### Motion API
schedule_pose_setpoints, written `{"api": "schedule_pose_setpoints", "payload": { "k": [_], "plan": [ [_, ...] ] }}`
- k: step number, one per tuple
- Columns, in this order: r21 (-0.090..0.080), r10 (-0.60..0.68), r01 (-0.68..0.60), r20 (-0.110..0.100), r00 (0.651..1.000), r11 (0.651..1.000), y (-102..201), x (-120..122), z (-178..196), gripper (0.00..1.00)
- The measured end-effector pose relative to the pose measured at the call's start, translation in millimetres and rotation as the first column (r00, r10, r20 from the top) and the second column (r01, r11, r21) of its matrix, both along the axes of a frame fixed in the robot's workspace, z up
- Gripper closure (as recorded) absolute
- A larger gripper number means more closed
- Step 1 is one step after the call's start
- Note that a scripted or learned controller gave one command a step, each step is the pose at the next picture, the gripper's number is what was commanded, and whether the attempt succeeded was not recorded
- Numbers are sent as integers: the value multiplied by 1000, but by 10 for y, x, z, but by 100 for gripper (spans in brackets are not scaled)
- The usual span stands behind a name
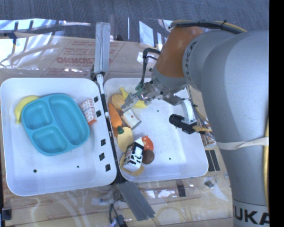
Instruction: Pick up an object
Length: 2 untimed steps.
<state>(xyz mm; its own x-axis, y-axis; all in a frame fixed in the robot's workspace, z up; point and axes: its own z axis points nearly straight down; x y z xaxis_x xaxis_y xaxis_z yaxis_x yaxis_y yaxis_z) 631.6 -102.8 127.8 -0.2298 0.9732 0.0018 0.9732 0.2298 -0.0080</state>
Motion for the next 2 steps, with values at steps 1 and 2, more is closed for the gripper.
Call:
{"api": "schedule_pose_setpoints", "payload": {
  "k": [1, 2],
  "plan": [
    [-1, -22, 22, 18, 1000, 1000, -133, 289, -291, 0],
    [0, -15, 15, 21, 1000, 1000, -112, 303, -175, 100]
  ]
}}
